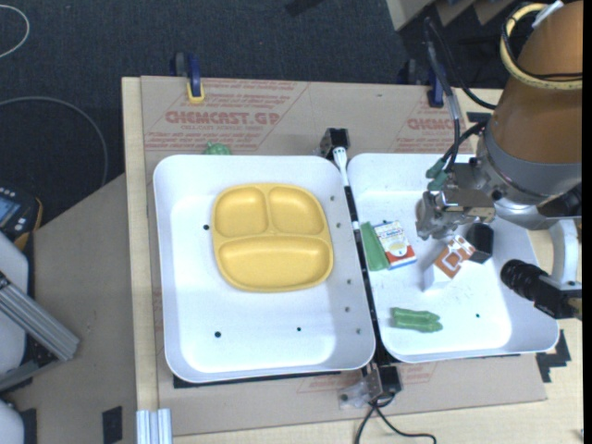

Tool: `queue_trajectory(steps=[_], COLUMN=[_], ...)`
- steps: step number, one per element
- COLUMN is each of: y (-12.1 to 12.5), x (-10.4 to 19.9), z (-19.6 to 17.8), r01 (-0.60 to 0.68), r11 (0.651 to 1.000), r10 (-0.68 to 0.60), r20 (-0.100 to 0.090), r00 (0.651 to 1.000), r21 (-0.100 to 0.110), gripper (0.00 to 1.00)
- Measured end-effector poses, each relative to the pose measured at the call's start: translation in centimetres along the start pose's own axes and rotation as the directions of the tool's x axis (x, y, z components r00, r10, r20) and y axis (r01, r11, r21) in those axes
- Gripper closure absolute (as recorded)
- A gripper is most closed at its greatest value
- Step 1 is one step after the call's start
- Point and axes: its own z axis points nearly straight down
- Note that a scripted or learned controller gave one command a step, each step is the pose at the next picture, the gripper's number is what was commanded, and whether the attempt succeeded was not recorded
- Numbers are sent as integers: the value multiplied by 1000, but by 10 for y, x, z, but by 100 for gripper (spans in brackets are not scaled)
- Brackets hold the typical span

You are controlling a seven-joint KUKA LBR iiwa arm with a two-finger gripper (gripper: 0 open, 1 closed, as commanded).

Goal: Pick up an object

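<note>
**Arm over the right bin, objects scattered below**

Nearest the camera, a green pea-pod toy (415, 319) lies close to the front edge of the right bin (393, 176). Further back, near that bin's left wall, a green-edged card packet (388, 244) lies flat. Toward the bin's middle sits a small orange-and-white box (452, 257), tilted, just below the gripper (442, 218). The gripper hangs over the bin's centre from the grey and orange arm (541, 100); whether its fingers are apart or together cannot be told from this angle, and nothing can be seen held between them. A yellow divided plate (272, 236) rests in the middle of the left bin (185, 276), toward its back edge. Both bins sit side by side on the bench (277, 109).
</note>
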Motion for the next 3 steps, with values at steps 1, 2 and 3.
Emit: queue_trajectory(steps=[1, 2, 3], y=[37, 45, 47], x=[-45, -88, 45], z=[89, 147, 115], r01=[0, 0, 20], r11=[1000, 1000, 1000], r10=[0, 0, -20], r20=[1, 0, -5], r00=[1000, 1000, 1000], r21=[3, 3, -9], gripper=[100, 100, 100])
